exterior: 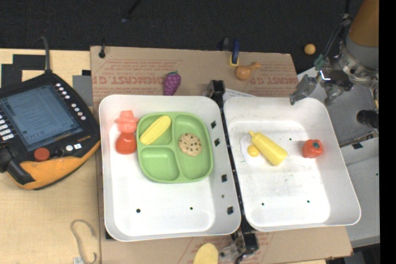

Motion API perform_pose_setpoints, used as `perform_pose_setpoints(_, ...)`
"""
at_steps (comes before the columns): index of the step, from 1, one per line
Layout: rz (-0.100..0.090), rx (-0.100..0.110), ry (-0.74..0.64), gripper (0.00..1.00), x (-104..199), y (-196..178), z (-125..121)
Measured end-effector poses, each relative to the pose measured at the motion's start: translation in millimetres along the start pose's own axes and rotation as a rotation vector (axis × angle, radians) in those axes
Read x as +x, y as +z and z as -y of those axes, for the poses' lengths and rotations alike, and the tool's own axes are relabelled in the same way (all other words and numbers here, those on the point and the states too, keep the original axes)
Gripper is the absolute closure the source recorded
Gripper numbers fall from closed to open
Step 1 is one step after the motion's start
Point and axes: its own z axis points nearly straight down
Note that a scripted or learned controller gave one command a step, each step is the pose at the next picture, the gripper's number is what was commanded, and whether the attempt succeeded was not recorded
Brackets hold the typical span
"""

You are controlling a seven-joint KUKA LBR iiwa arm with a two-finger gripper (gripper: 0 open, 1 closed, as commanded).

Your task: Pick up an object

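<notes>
Gripper (314, 88) of the grey robot arm (362, 40) hangs above the far right corner of the right-hand shallow white bin (337, 195), its two dark fingers spread apart with nothing between them; the arm itself is cut off by the frame's right side, its orange band only partly in view.

Below and to the gripper's left, a yellow plastic mustard bottle (268, 147) lies on its side near the middle of that bin, long axis running diagonally, its narrow tip pointing toward the far left and its broad base toward the near right. A small yellow disc (252, 149) sits touching its left flank; what it is cannot be made out. A small red toy tomato with a green stem (312, 148) rests near the bin's right wall, apart from the bottle.

In the left-hand shallow white bin (161, 219), a green three-compartment plastic tray (167, 167) holds a yellow toy corn cob (154, 129) in its far left section and a brown chocolate-chip cookie (190, 144) in its far right section. A red-orange toy bottle (126, 132) stands just beside the tray's left edge.

Beyond the bins, on brown printed cardboard (198, 71), lie a purple toy grape bunch (171, 82) and a tan pear-shaped toy (246, 70). A black-and-orange control pendant with a screen (40, 127) rests on the wooden bench at left. A yellow rounded object (205, 253) is cut off at the bottom edge.
</notes>
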Motion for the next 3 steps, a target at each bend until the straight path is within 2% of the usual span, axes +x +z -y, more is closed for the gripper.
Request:
perform_pose_setpoints(1, 0.003, -0.014, -0.002, 0.00, 0, -9, -2)
perform_pose_setpoints(2, 0.002, -0.010, -0.007, 0.00, 4, 35, -8)
perform_pose_setpoints(3, 0.001, -0.008, -0.005, 0.00, 12, 98, -9)
